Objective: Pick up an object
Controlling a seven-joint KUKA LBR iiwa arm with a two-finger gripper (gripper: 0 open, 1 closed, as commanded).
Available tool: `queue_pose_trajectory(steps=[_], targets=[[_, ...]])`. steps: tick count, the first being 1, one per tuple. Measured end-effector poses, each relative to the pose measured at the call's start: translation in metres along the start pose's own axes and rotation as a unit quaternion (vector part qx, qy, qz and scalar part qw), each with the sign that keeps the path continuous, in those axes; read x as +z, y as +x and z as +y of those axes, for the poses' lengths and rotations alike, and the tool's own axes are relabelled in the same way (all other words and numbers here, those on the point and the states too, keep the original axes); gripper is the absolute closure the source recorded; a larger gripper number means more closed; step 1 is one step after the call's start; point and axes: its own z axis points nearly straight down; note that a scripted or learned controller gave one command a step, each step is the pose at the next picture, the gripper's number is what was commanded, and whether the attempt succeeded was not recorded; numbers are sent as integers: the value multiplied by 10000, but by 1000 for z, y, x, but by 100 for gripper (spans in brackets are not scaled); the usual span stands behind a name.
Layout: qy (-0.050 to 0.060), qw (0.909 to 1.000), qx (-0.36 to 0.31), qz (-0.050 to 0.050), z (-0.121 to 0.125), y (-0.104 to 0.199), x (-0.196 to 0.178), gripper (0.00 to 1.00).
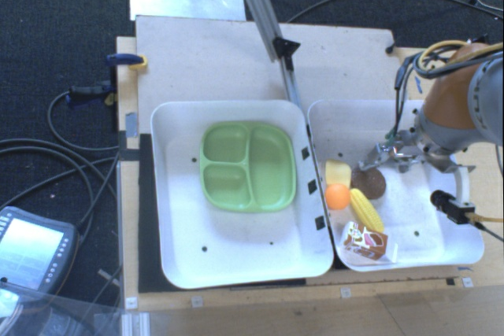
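tool [368, 164] over brown disc [369, 183], right bin [465, 248]

Two bins showing white: left bin [177, 248] at frame centre, right bin [441, 240] at lower right, both dotted with small dark spots. Divided tray [248, 167] in left bin showing pale lime green, uniform, unpatterned. In right bin: block [338, 172] showing pale yellow; ball [337, 197] showing solid orange; corn cob [366, 209] showing bright yellow with kernel texture; round disc [369, 182] showing dark brown; packet [365, 240] showing brown and white with red-orange print. Arm [461, 102] at right edge showing grey with orange band; gripper [386, 155] showing metallic silver-grey. Bench board [213, 59] showing off-white; floor [55, 4] showing dark charcoal.
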Motion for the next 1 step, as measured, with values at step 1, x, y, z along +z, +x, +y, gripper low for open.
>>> queue_pose_trajectory(steps=[1], targets=[[-27,10000,-1,-5,2,0,-13,100]])
